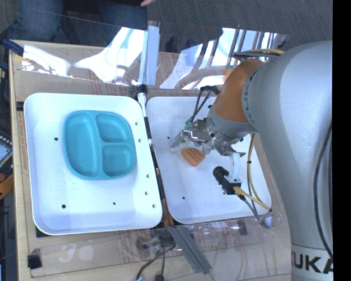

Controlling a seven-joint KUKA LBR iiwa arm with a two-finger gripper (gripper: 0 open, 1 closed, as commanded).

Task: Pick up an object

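Observation:
A small orange object (193,156) lies on the floor of the right bin (169,186), near its middle. My gripper (186,140) hangs low over that bin, just above and slightly left of the orange object, close to it or touching it. The grey arm with its orange band (234,98) reaches in from the right and hides the bin's right part. Whether the orange object sits inside the gripper is hidden from this angle.
The left bin (41,204) holds a blue divided plate (99,143) with three compartments. A dark rim (152,163) separates the two bins. Shiny plastic sheeting (123,57) lies behind both bins.

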